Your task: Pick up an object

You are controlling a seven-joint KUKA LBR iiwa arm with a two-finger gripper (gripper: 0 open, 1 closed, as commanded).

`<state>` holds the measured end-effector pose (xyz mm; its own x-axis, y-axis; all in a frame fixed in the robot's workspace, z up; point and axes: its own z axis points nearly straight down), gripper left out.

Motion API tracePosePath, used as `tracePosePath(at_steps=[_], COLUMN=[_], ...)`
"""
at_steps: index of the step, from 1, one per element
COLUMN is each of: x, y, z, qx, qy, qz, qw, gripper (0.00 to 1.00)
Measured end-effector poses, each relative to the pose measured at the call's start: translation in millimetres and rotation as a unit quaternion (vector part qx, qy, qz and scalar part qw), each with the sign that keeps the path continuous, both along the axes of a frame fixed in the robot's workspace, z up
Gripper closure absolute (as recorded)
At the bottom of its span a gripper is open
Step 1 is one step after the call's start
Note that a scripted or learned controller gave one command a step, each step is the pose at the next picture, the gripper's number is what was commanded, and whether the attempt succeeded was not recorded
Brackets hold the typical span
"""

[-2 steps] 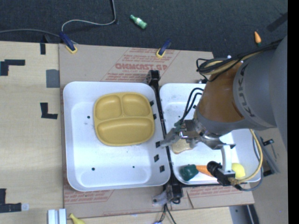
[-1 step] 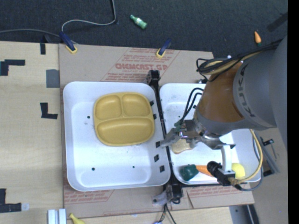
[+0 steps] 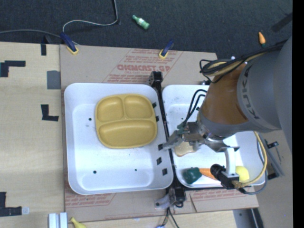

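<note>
The gripper (image 3: 183, 144) is hanging low in the right bin (image 3: 247, 141), near its left wall, directly over a tan, bread-like object (image 3: 184, 149) that is peeking out just beneath it. Whether the gripper is apart or together cannot be told; the wrist is hiding that. The tan piece's long axis is running roughly left to right. Toward the bin's near edge, a dark green piece (image 3: 192, 175), an orange carrot-like piece (image 3: 207, 173) and a yellow piece (image 3: 242, 174) are lying close together. A tan divided plate (image 3: 126, 120) is sitting in the left bin (image 3: 80, 141).
</note>
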<state>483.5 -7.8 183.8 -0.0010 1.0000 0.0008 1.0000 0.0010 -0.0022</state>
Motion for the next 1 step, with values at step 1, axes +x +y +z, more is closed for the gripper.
tracePosePath(at_steps=[1], x=[0.0], y=[0.0], z=[0.0], qx=[0.0], qy=[0.0], qz=[0.0], qw=[1.0], gripper=[0.0])
